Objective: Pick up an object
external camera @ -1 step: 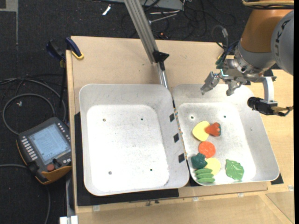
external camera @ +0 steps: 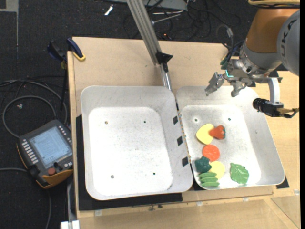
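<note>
Black floor crossed with loose cables, and on it a pale wooden bench (external camera: pixel 119 61) bearing two shallow white bins side by side. Reaching in from the right, the grey arm (external camera: pixel 274 30) with its orange band, ending in the pincer (external camera: pixel 225 87). Fingers (external camera: pixel 213 84) spread apart, hanging over the far rim of the right bin (external camera: pixel 267 128), clear of every object.

Below the pincer, towards the near edge of the bench, a cluster of small toy foods lying on the floor of that right bin. Closest to the pincer, a yellow piece (external camera: pixel 205 134) touching a red piece (external camera: pixel 218 132) on its right side. Just beyond these, further from the pincer, an orange round piece (external camera: pixel 210 152). Further still, a dark green piece (external camera: pixel 202 165) beside a small yellow piece (external camera: pixel 217 168), with a green pea pod (external camera: pixel 208 178) touching them at the near wall. Off to the right of that group, and equally far from the pincer, a light green leafy piece (external camera: pixel 239 173) lying by itself.

Well to the left of the pincer, the left bin (external camera: pixel 86 99), speckled white. Up and to the left of the pincer, a slanted metal pole (external camera: pixel 145 25) coming down to the gap between the bins. Far left of the pincer, off the bench, a teach pendant (external camera: pixel 45 151) with a lit screen, and at the bench's far left corner a blue and yellow clamp (external camera: pixel 76 49).
</note>
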{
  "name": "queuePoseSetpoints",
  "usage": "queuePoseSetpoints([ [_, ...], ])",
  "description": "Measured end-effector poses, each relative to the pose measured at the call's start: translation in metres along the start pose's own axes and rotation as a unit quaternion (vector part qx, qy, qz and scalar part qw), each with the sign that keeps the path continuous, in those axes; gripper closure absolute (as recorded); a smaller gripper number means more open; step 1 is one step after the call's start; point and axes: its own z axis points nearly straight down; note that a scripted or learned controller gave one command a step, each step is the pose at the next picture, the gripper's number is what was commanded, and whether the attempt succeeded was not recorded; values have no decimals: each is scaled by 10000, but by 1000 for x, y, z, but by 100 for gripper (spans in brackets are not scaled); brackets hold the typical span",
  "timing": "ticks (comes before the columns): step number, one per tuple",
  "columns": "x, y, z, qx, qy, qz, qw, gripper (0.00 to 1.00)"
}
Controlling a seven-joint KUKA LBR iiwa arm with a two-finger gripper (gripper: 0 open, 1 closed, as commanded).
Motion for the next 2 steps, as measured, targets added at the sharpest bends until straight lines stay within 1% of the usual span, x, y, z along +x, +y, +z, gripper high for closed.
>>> queuePoseSetpoints([
  [1,-6,-8,50,27,-1,22,10000,0],
  [2,-8,-17,111,36,3,24,10000,0],
])
